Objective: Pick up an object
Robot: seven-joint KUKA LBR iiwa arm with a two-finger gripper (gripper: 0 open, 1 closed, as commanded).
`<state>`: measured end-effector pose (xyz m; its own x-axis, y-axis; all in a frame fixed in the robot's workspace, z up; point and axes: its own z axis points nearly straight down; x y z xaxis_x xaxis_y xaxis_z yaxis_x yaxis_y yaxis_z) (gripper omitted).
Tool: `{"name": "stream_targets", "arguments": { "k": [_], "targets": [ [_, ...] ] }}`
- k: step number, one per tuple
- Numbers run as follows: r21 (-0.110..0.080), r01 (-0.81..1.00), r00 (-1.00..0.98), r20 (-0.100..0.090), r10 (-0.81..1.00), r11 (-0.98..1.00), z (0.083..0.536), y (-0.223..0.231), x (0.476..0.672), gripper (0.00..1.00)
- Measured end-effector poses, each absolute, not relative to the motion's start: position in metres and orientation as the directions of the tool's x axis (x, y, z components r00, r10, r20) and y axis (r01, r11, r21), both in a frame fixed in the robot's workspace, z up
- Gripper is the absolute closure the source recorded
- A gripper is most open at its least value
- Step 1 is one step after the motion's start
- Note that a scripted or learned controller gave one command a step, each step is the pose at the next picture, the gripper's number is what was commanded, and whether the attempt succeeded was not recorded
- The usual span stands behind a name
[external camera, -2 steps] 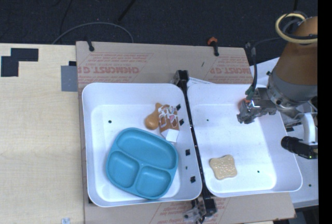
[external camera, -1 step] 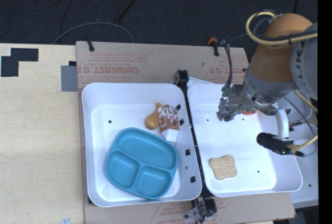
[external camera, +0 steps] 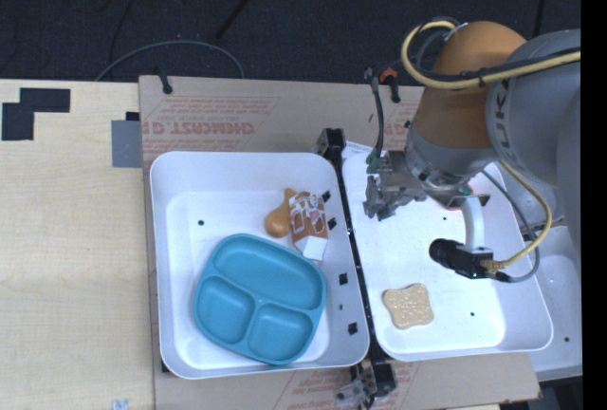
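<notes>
The grey arm with its orange band reaches in from three o'clock, and its dark two-finger gripper (external camera: 384, 199) hangs over the upper left part of the right shallow white bin (external camera: 531, 327), close to the divider between the bins. Whether the gripper is wide, narrow or closed around anything cannot be told from this slant; nothing is seen in it. The nearest candidate, a flat tan cracker-like square (external camera: 409, 306), lies on that bin's floor toward six o'clock of the gripper, apart from it, probably the next target. In the left white bin (external camera: 166, 209), a blue plastic three-compartment tray (external camera: 258, 297) fills the lower half, with a small brown-and-white toy (external camera: 299, 215) just beside its one o'clock corner, near the divider.
</notes>
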<state>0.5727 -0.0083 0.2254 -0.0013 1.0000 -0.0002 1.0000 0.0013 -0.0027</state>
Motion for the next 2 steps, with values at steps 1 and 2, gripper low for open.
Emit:
{"name": "stream_targets", "arguments": {
  "k": [1,2],
  "targets": [
    [-0.001,1.0,-0.004,0.002,1.0,0.004,0.235,0.042,0.596,1.0],
    [-0.002,1.0,-0.004,0.0,1.0,0.004,0.221,0.094,0.614,1.0]
  ]
}}
